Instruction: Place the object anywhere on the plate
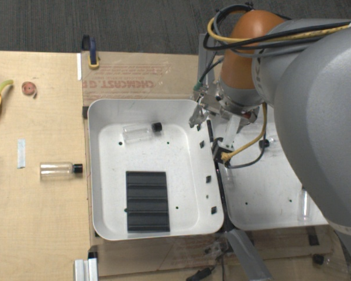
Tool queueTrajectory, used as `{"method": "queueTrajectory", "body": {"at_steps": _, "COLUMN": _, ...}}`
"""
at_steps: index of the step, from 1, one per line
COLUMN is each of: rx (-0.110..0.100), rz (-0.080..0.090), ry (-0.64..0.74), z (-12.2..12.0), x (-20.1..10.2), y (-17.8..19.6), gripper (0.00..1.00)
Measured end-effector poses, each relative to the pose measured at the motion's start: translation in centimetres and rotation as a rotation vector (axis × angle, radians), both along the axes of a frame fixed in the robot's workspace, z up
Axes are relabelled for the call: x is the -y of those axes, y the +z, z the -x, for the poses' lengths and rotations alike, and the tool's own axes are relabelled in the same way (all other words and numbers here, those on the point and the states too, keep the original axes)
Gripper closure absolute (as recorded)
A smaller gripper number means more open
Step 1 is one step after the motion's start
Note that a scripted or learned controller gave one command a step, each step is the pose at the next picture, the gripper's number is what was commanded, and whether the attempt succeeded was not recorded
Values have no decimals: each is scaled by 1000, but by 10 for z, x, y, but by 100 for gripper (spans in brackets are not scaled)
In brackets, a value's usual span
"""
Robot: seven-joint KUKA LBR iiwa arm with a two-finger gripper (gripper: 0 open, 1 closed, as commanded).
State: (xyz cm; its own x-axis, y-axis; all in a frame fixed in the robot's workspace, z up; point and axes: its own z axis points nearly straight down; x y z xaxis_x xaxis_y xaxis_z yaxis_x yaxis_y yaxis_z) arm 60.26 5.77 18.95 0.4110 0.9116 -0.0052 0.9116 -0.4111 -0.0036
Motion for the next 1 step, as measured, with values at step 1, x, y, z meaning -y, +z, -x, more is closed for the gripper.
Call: {"method": "queueTrajectory", "body": {"at_steps": 1, "rx": 2, "rz": -2, "ry": 181, "z": -32, "x": 61, "y": 30, "gripper": 0}}
